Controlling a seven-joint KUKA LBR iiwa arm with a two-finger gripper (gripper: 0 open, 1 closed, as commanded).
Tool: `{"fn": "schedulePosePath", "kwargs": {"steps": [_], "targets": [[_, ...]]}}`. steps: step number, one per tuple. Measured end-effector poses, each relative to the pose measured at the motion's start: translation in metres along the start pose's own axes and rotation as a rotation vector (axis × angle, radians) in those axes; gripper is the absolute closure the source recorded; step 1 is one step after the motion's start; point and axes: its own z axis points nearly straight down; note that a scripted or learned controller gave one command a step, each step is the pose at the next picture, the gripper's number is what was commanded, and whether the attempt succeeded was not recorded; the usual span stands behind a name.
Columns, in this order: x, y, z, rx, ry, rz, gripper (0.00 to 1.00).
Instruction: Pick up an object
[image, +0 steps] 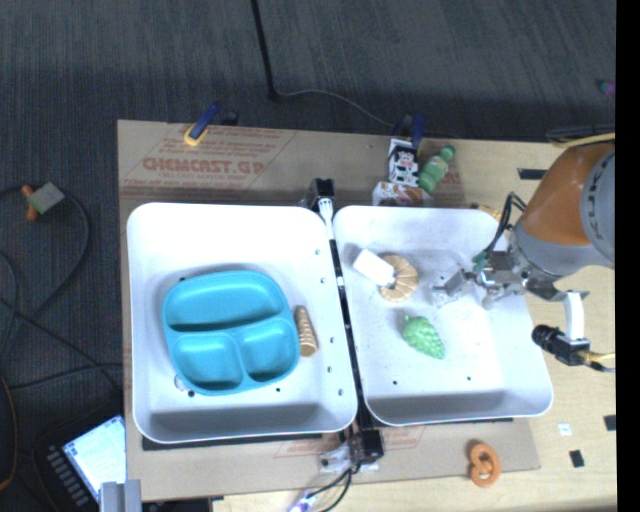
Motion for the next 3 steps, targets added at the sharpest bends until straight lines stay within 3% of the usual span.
{"fn": "schedulePosePath", "kwargs": {"steps": [1,2,3], "targets": [[0.076,-0.039,0.016,-0.014,-0.015,0.005,0.00],[0.075,-0.039,0.005,-0.018,-0.019,0.006,1.00],[0.075,-0.039,0.005,-0.018,-0.019,0.006,0.00]]}}
